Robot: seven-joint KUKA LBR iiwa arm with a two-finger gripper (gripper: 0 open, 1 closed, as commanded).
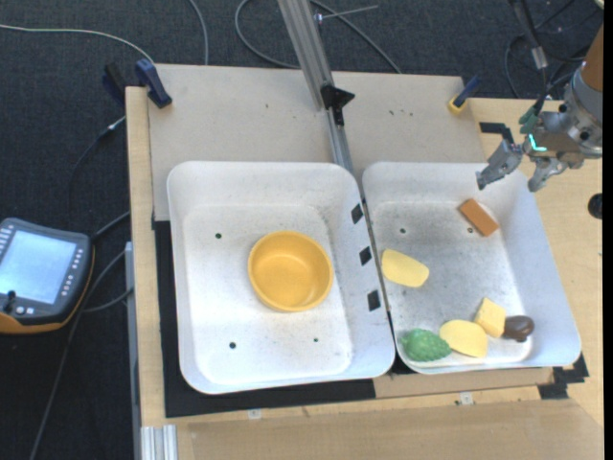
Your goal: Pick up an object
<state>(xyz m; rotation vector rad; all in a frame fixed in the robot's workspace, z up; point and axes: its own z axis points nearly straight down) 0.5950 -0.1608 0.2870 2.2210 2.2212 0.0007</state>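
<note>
Green object (424, 344) at right bin's (546, 257) near edge; hand (520, 171) spread, holding nothing, above far corner.

Bench (239, 103) bears left bin (192, 257), right bin (546, 266).

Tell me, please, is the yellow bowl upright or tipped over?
Upright: the yellow bowl sits in the left bin, showing its open mouth and inner floor.

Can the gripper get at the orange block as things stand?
Probably yes. The gripper, fingers spread, hangs just up-right of the orange block, which lies alone in the right bin.
</note>
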